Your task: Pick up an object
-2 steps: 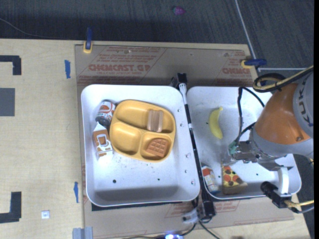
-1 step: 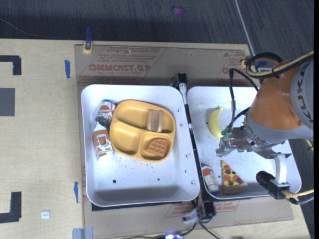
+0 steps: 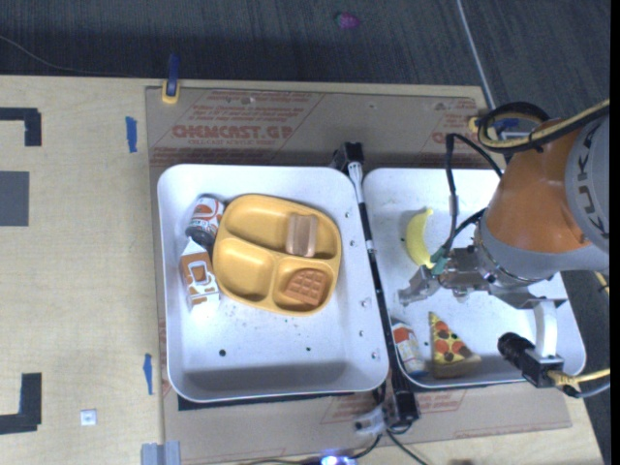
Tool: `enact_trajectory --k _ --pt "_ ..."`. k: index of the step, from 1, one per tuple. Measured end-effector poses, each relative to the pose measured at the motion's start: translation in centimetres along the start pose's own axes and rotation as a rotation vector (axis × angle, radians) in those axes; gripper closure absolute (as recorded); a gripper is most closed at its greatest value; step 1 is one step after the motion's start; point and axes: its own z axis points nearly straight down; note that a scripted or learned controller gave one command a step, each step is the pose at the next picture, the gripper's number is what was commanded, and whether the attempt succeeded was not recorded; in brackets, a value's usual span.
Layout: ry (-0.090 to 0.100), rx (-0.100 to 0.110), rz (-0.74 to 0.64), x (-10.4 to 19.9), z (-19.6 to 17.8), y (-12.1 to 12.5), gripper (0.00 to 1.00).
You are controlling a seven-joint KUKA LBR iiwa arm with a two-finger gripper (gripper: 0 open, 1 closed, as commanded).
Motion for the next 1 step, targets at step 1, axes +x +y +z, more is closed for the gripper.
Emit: enact_trajectory --k 1 --pt "0.000 0.000 0.000 0.00 0.00 0.00 0.00"
